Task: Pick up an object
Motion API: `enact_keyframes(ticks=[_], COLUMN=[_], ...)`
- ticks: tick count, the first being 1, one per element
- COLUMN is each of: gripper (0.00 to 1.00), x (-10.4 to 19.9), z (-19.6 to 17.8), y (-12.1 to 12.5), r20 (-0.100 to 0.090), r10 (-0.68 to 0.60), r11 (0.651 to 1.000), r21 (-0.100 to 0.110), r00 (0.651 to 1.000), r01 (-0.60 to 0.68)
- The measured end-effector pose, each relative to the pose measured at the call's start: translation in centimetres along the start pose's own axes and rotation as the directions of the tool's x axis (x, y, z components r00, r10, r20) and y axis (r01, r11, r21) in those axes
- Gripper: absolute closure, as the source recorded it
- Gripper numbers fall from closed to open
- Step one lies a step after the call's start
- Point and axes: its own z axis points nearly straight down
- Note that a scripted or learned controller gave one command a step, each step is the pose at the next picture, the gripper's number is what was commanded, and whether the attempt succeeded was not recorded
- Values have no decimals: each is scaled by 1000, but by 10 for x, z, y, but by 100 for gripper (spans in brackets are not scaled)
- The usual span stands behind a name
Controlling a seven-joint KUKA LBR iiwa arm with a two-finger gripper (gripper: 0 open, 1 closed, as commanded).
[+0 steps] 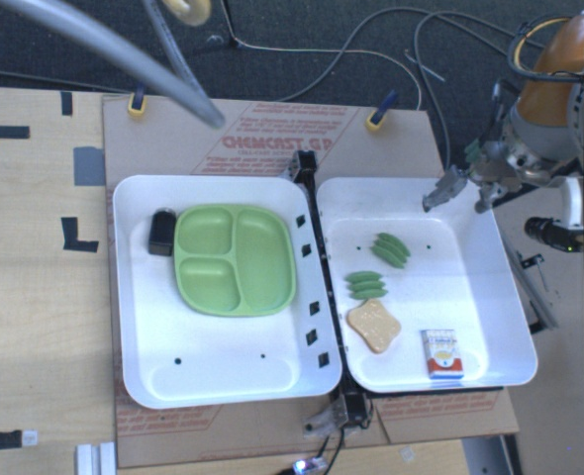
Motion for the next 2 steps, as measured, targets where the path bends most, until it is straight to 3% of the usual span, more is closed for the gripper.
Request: enact_keyframes(ticks=[1,2], gripper=[0,0], x=[1,9], z=[-10,38], y=[3,1], r20=[3,4], r10=[-4,-4], r11=[1000,1000], r21=[-15,-11], r00=[1000,1000], r01=[4,4])
